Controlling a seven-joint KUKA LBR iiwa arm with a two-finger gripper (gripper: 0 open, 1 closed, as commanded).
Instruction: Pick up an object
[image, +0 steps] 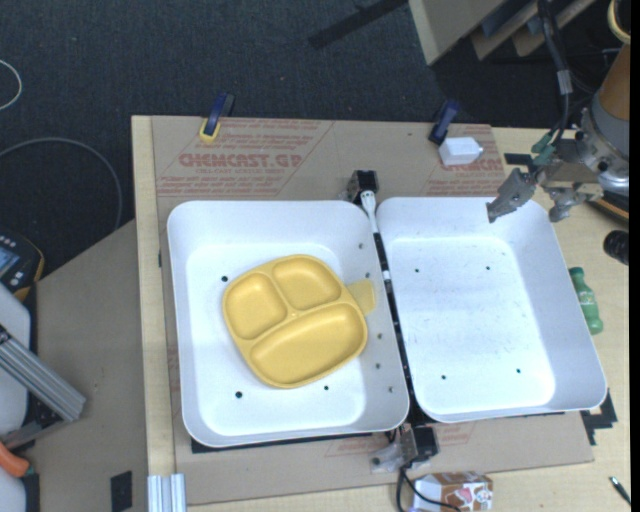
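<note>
The end effector hangs over the far right corner of the right bin. Its two fingers are splayed apart with nothing between them, probably parked clear before a reach. The yellow divided plate, the only thing worth picking, lies flat in the middle of the left bin, well apart from it. It is glossy and three-sectioned, with low rims.

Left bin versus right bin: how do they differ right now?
The left bin holds a yellow divided plate; the right bin holds no plate. The pincer hangs over the right bin's far corner, away from the left bin. Both are shallow, white and speckled with small dark dots.
</note>
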